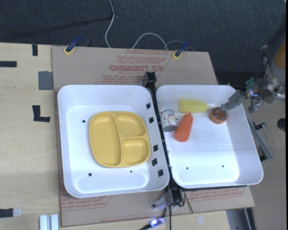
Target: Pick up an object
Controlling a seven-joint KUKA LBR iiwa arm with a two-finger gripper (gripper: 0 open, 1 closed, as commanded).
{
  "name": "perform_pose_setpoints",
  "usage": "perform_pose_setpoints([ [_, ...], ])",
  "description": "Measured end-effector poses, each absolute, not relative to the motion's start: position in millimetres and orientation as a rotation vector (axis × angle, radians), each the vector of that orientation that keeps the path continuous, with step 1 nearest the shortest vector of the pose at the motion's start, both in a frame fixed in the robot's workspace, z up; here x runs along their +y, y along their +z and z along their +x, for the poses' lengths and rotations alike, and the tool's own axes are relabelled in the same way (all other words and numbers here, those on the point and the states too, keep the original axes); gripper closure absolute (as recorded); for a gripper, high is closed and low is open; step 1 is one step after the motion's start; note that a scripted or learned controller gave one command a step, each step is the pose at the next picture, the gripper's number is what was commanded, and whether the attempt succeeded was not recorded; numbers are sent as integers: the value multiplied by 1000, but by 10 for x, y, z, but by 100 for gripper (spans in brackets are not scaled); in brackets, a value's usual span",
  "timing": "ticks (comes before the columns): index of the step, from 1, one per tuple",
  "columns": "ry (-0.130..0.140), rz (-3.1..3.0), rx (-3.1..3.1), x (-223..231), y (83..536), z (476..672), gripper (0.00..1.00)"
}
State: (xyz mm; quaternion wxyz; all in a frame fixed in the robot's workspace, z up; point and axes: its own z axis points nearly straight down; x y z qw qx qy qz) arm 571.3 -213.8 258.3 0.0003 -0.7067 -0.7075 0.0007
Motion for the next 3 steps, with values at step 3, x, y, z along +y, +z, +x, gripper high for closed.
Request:
perform_pose_setpoints([
  [3,3,-2221,-2225,-2139,827,5649,0],
])
